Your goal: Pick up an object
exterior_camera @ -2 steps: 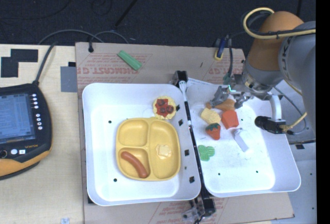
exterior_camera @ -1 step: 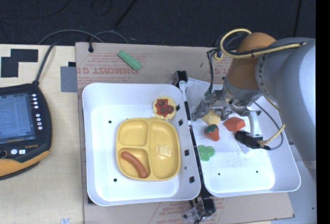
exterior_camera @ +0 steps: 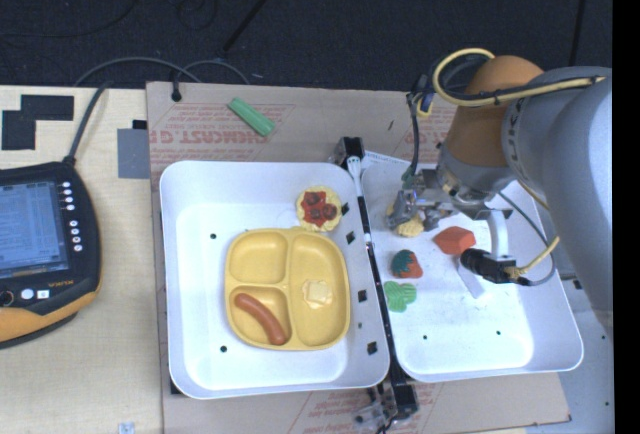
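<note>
1. Two shallow white bins are seen side by side on the table (exterior_camera: pixel 120 137): the left bin (exterior_camera: pixel 190 322) and the right bin (exterior_camera: pixel 520 342), their inner walls touching along the middle.
2. In the left bin a yellow divided plate (exterior_camera: pixel 262 262) is seen near the centre. One sausage (exterior_camera: pixel 261 318) lies in its lower left compartment and one pale yellow piece (exterior_camera: pixel 318 294) in its lower right compartment.
3. One small tart with red topping (exterior_camera: pixel 319 208) lies in the left bin, just beyond the plate's upper right edge, near the dividing wall.
4. In the right bin four loose items are counted: a small yellowish item (exterior_camera: pixel 407 228), an orange-red piece (exterior_camera: pixel 455 240), a red-and-green item (exterior_camera: pixel 406 264) and a green item (exterior_camera: pixel 400 296).
5. The pincer (exterior_camera: pixel 416 212) is seen low over the upper left part of the right bin, directly at the yellowish item. Whether it is spread or pressed together cannot be told; contact with the item cannot be confirmed.
6. The orange-red piece lies just right of the pincer; the red-and-green item lies near it, toward the viewer, and the green item lies beyond that, close to the dividing wall.
7. Outside the bins, one green block (exterior_camera: pixel 251 117) lies on the board behind the left bin, and one pendant with a screen (exterior_camera: pixel 40 247) rests at the table's left.
</note>
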